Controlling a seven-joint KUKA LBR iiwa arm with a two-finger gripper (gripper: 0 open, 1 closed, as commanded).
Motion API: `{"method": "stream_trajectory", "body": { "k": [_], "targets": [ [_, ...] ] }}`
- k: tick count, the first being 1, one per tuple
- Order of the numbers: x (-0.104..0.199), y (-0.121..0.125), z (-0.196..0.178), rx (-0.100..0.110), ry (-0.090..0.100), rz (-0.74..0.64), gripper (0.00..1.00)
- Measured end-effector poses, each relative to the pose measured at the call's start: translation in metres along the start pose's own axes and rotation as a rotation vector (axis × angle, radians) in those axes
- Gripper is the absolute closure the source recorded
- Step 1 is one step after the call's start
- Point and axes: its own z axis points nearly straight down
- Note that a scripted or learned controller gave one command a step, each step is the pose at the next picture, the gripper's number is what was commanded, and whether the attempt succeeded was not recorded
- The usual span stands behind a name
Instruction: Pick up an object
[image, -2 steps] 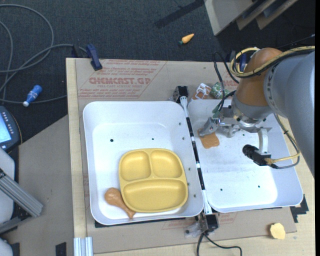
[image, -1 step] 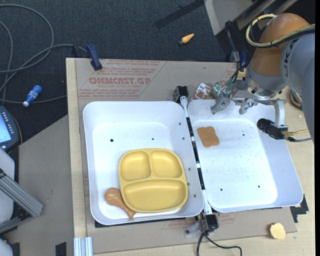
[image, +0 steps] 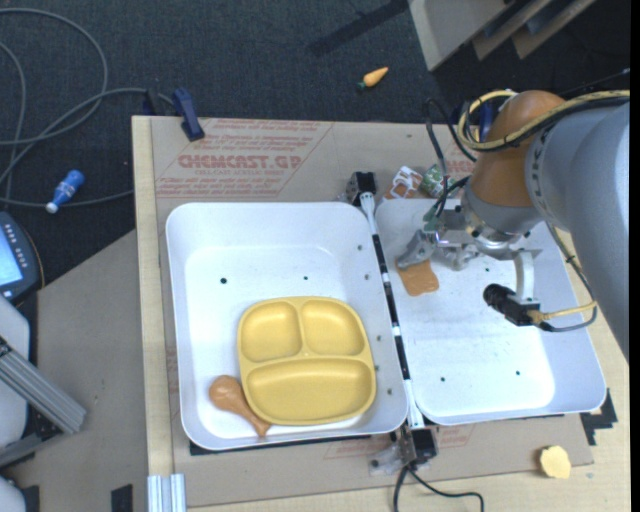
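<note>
Progress looks early-ish: the tool (image: 432, 248) is down in the right bin (image: 500, 375), right by a flat brownish-orange piece (image: 419, 279) near the divider. Can't tell how wide it's opened or if it's got anything, the wrist hides it. My guess is the piece is on the bin floor, so the grab and lift are left.

In the left white bin (image: 190, 240), the yellow three-compartment plastic plate (image: 305, 360) and the tan drumstick-shaped toy (image: 237, 400) touching its near-left corner take up the near half; the far half lies open. In the right white bin (image: 480, 385), the grey arm (image: 570, 160) and the pincer (image: 430, 250) crowd the far part, above a brown flat piece (image: 420, 280) near the dividing wall; the near floor is free.
</note>
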Motion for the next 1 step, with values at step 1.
{"method": "stream_trajectory", "body": {
  "k": [1],
  "targets": [
    [-0.001, -0.0173, -0.0047, -0.004, -0.002, -0.001, 0.0]
  ]
}}
